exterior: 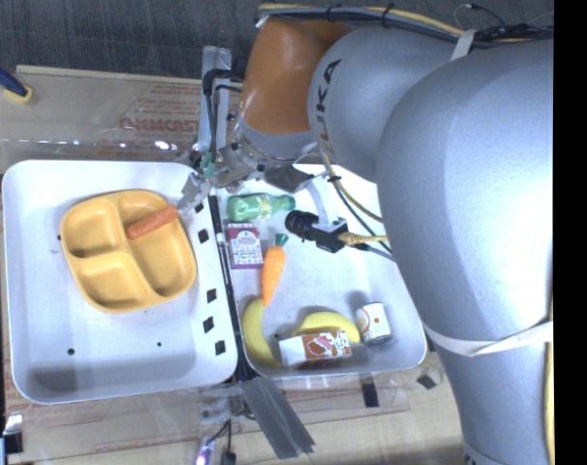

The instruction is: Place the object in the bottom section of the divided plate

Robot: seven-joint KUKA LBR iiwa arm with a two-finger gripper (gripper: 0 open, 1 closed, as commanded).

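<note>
Two shallow white bins sit side by side on the bench, seen from above at a slant, as the grey arm (448,163) reaches in from the right, its orange band (279,76) over the bins' far edge. The gripper (199,184) hangs low over the wall between the bins, just beside the far right rim of the yellow divided plate (119,284). Whether the gripper is wide or narrow cannot be told from this angle.

The plate lies tilted in the left bin (42,356), toward its far side. A reddish sausage (153,223) rests on the plate's far right part, one end pointing at the gripper and very near it; contact between them cannot be made out.

In the right bin (318,284), a green bottle (258,206) lies on its side at the far left, with a small red-and-white box (243,245) just near of it. A carrot (272,271) lies beside the box. A banana (253,335) curves along the near side, a printed carton (316,347) lying on it, and a small can (374,323) sits at the carton's right.
</note>
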